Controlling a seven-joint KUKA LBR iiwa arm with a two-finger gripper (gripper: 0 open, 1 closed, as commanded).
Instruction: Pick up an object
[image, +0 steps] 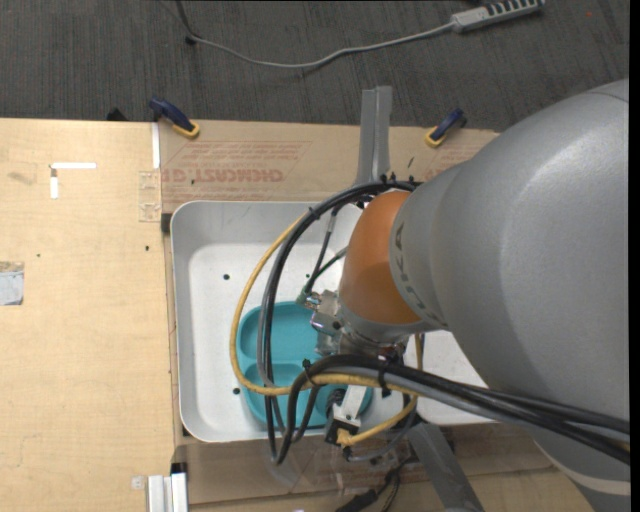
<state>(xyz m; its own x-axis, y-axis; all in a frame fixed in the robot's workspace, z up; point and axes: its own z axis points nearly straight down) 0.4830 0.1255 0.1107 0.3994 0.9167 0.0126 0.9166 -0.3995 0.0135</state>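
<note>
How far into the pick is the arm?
Done: the arm has reached over the white bin, its wrist above the teal object. In hand: nothing visibly held; cables and wrist hide the contact area. Left: grasp and lift; the teal object lies on the bin floor.

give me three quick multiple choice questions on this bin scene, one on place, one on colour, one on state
1. Where does the teal dish lie?
A. in the white bin
B. on the bare wood
C. on the dark floor

2. What colour is the band above the arm's wrist?
A. green
B. orange
C. blue

3. How much of the dish is visible?
A. all of it
B. part, the rest is behind the arm and cables
C. just a shadow

Key: 1 A, it sits inside the white bin. 2 B, the band is orange. 3 B, the yellow and black cables cross it.
</note>
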